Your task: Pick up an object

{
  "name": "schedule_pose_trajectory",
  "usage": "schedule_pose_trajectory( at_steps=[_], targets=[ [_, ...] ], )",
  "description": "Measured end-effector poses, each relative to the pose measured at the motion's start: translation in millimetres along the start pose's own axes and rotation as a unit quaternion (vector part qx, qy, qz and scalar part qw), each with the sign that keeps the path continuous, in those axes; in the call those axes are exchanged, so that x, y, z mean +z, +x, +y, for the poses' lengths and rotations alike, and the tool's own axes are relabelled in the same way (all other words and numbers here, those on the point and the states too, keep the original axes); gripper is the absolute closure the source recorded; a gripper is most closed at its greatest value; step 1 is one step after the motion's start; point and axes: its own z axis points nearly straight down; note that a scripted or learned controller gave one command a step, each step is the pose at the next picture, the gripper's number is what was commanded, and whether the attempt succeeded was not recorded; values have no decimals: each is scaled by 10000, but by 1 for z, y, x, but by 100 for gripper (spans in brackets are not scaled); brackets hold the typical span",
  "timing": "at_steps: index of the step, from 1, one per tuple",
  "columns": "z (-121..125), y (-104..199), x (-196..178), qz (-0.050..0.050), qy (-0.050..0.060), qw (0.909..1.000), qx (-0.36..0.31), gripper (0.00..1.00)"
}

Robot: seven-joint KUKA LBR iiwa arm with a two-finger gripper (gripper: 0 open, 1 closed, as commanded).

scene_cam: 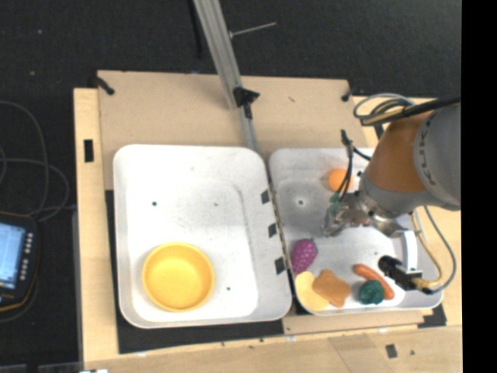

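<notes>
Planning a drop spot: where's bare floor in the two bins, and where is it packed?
Left bin: bare except the yellow bowl in its near-left corner. Right bin: bare strip along its far-left, beside the divider. Crowded near edge: purple grapes, toast, carrot, green item. The gripper hangs mid-bin by the orange.

Grey arm [439, 150], orange wrist band [396, 162], looping black cables [380, 107], dark gripper [335, 220]

Arm [411, 162] in from right, wrist bent down.
</notes>
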Motion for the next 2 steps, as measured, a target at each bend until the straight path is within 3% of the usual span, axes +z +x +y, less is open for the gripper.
schedule_pose_trajectory(
  at_steps=[2],
  targets=[
    [9, -6, -123, -9, -30, 10000, -43, 100]
  ],
)
